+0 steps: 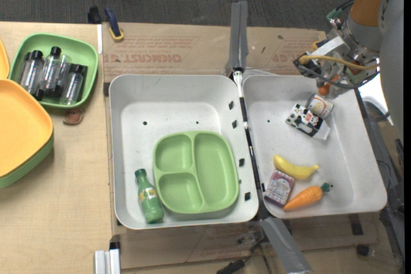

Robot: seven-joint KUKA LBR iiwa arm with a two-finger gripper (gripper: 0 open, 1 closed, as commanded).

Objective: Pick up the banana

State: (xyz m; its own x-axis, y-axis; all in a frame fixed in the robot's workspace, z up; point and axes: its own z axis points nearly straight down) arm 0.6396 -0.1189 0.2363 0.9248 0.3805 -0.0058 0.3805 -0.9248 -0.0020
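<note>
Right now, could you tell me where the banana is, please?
The banana lies in the right bin, toward its near edge, just above the carrot and the small pink packet.

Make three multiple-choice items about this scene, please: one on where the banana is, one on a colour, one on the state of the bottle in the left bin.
1. Where does the banana lie?
A. In the right bin
B. In the left bin
C. On the bench

2. What colour is the divided tray?
A. Orange
B. Green
C. White

3. How is the bottle in the left bin?
A. Standing upright
B. Inside the tray
C. Lying on its side, left of the tray

Answers: 1 A, it lies in the right bin, above the carrot. 2 B, the tray is light green. 3 C, the bottle lies flat on the bin floor beside the tray.
</note>
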